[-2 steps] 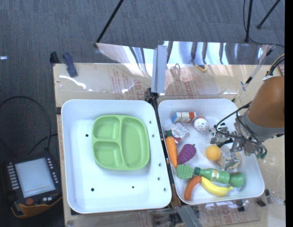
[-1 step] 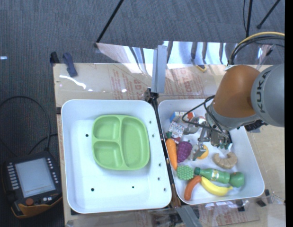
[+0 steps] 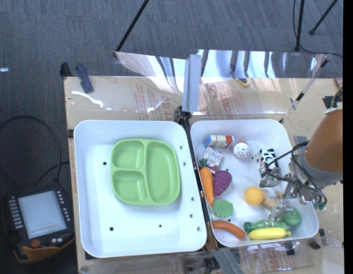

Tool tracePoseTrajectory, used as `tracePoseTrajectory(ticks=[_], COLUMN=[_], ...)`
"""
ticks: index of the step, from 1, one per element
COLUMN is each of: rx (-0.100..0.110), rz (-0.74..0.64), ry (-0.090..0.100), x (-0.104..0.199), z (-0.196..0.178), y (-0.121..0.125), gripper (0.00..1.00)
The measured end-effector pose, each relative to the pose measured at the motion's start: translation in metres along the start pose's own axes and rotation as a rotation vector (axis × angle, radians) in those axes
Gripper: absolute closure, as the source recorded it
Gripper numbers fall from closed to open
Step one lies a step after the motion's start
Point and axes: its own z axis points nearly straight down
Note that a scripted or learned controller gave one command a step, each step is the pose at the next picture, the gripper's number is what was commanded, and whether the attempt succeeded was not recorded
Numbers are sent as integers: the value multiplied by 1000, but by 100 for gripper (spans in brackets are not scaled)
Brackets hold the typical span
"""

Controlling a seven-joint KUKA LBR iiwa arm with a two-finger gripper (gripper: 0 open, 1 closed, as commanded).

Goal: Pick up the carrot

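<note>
- The carrot (image 3: 207, 185) lies in the right bin (image 3: 282, 130), close against its left wall, running lengthwise with its green top toward the far side.
- Just to its right sits a purple bunch of grapes (image 3: 222, 182), and nearer the front a round green knobbly piece (image 3: 223, 208).
- Above the carrot's top is a small printed packet (image 3: 212, 156), and beyond that a little can lying on its side (image 3: 220, 141).
- A white ball (image 3: 241, 150) and a black-and-white cow toy (image 3: 266, 159) rest toward the far right of the bin.
- Along the front edge lie a red-orange sausage shape (image 3: 228, 228), a banana (image 3: 269, 233) and a green item (image 3: 266, 225) just behind the banana.
- An orange fruit (image 3: 254, 196) sits mid-bin.
- The gripper (image 3: 287, 194) hangs over the right side of the bin, well apart from the carrot; from here I cannot tell whether it is released or clenched, and nothing is plainly caught in it.
- The left bin (image 3: 90, 221) holds a green divided plate (image 3: 146, 171).
- A pendant with a screen (image 3: 38, 217) lies on the floor at left.
</note>
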Motion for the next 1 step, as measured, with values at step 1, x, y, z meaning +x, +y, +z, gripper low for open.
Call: tracePoseTrajectory(ticks=[1], rx=[3], rz=[35], ry=[10], x=[59], z=[0], y=[-88], gripper=[0])
